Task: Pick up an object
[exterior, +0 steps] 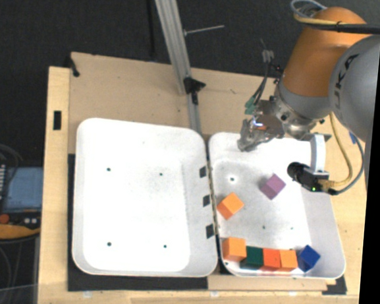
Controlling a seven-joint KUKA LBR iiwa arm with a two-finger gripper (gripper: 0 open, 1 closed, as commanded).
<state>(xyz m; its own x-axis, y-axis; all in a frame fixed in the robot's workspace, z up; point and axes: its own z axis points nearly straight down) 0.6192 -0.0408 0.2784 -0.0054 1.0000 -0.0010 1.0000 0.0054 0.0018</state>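
While the gripper (249, 141) hangs over the far rim of the right bin (316, 219), at about eleven o'clock of that bin, nothing shows between its tips, and whether they are parted or closed cannot be told from this slant. The likely targets lie below it: a purple block (273, 186) near the bin's middle, and an orange block (231, 205) at about eight o'clock from the purple one, both standing free, which should leave room around them for a grasp. Along the near wall, at six o'clock, a row of blocks (270, 257) sits packed side by side, orange, green, orange, orange and blue, touching one another; being crowded against the wall, they look harder to take. The left bin (140, 196) has a few dark specks on its floor. On the grey arm (356, 70) some letters show at its edge, too cut off to read.
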